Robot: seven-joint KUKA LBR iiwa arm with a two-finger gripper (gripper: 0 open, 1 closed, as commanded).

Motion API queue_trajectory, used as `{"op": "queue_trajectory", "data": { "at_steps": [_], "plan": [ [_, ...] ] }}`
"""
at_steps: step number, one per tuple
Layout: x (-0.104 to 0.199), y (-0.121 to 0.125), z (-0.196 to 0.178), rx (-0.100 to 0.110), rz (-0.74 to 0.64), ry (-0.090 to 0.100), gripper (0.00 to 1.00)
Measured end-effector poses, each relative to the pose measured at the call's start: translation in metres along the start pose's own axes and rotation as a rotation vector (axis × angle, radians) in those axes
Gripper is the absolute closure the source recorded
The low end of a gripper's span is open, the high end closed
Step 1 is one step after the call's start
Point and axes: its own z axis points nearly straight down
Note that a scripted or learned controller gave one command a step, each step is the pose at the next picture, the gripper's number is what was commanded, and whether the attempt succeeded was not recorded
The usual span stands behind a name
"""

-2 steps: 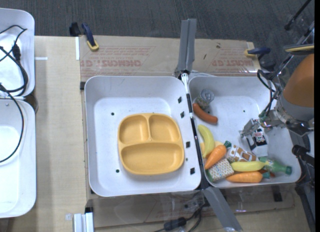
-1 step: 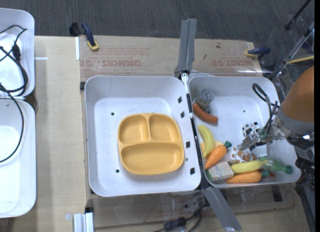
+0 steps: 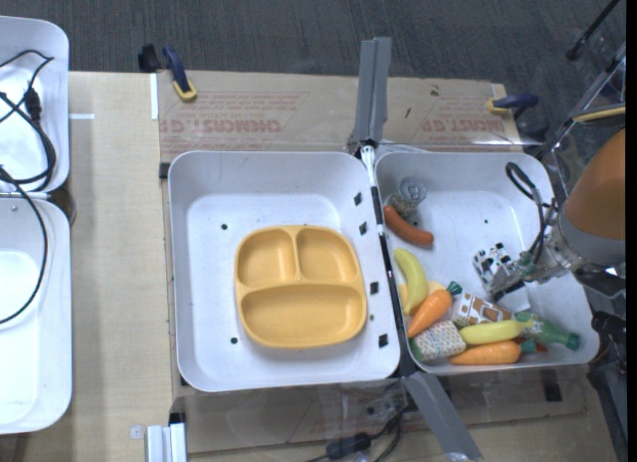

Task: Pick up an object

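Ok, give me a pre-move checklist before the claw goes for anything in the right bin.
1. Claw over the right bin: ok, it sits in the bin's right half.
2. Claw open or shut: cannot tell, too small and cluttered.
3. Something already held: cannot tell.
4. Targets available: ok, banana, sausage and two carrots lie in the bin.
5. Easy isolated pick: ok for the sausage, which lies apart; not ok for the front pile, which is packed together.
6. Yellow divided plate out of the way: ok, it lies in the left bin.
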Motion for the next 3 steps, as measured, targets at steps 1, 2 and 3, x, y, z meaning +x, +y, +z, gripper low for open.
{"op": "queue_trajectory", "data": {
  "at_steps": [1,2,3],
  "plan": [
    [-0.003,0.063,-0.011,0.001,0.052,-0.001,1.0],
    [0.003,0.096,0.006,-0.003,-0.299,-0.003,1.0],
    [0.02,0.14,-0.101,-0.001,-0.177,-0.003,1.0]
  ]
}}
